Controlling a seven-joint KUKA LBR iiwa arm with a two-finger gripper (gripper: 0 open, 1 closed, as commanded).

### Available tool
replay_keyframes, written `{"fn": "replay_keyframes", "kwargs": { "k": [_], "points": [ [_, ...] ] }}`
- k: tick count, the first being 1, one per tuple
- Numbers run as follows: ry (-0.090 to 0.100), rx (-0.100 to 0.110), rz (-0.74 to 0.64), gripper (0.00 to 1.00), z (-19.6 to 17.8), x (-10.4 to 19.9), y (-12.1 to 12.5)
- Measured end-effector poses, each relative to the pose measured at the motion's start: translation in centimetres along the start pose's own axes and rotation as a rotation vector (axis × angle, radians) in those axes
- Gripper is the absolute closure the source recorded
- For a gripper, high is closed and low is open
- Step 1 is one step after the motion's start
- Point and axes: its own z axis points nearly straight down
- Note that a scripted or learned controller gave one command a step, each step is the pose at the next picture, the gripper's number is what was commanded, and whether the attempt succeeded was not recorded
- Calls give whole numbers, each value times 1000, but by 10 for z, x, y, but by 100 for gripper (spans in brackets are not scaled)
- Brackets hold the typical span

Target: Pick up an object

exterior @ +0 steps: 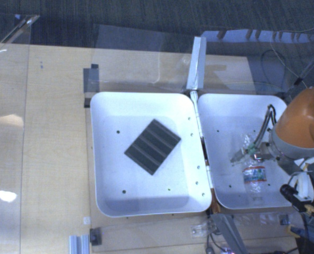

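The fingers (248, 152) are too small and tangled with glare to say whether they stand apart or together. They sit low in the right bin (220, 142), under the arm (299, 126) with its orange band, which comes in from the right. A clear crinkled wrapper (254, 174) with a bit of colour on it lies on the bin floor just below them — close, perhaps touching, not visibly between them. A black cable loops up beside the wrist. In the left bin (109, 120), well apart, a dark ribbed rectangular pad (153, 146) lies flat, turned at a slant.
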Motion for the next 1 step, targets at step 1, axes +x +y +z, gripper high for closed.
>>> {"fn": "replay_keyframes", "kwargs": {
  "k": [1],
  "points": [
    [6, 21, -13, 0, 5, 25, -2]
  ]
}}
